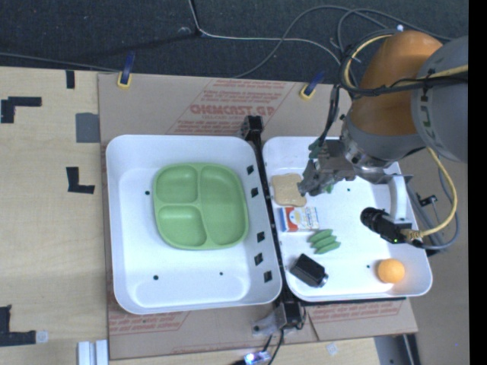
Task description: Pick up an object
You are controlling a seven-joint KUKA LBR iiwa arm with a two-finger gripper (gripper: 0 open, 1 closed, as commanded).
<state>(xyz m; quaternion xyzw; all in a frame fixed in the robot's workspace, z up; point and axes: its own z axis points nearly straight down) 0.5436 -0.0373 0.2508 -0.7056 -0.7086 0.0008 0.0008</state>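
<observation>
In the right bin lie a tan slice of bread, a small white carton with red and blue print, a green pea pod, a black block and an orange ball. My gripper hangs low over the bin's upper left part, right beside the bread slice's right edge. The dark fingers point down and left toward the bread.
The left bin holds a green divided plate. A black divider runs between the bins. Cables loop above the right bin, and a black fitting of the arm hangs over its right side.
</observation>
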